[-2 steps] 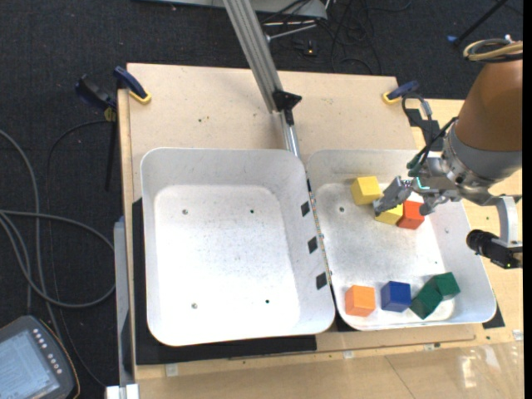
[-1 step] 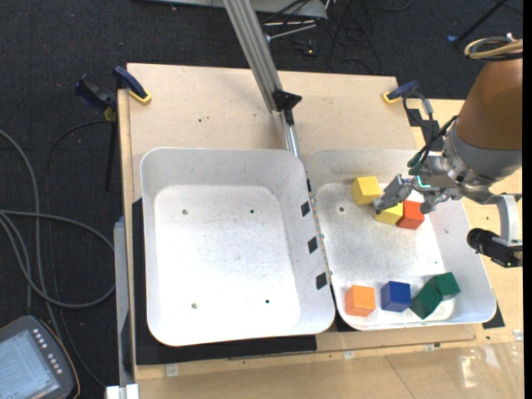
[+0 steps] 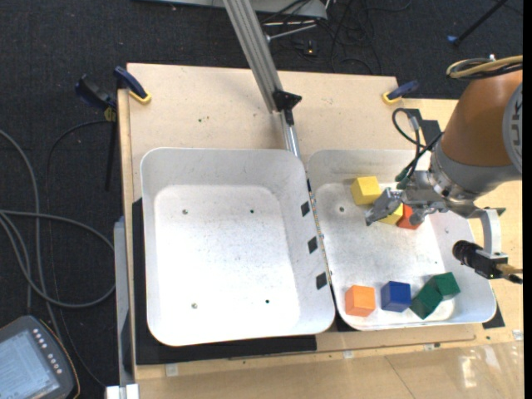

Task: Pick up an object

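White plastic bins are sitting side by side on a pale wooden bench [image 3: 249, 98]. The grey arm [image 3: 482, 131] with its orange band is reaching in from the right over the right bin [image 3: 332, 248]. Its gripper [image 3: 397, 210] is hanging low in the upper part of that bin, and whether it is open or closed cannot be told from this angle. A yellow block [image 3: 365, 189] is lying just left of the gripper. A small orange-red block [image 3: 407, 219] is peeking out from directly under the gripper. Along the bin's near edge, an orange cube [image 3: 360, 300], a blue cube [image 3: 396, 296] and two green blocks [image 3: 435, 294] are sitting in a row. The left bin [image 3: 218, 239] is lying well apart from the gripper.
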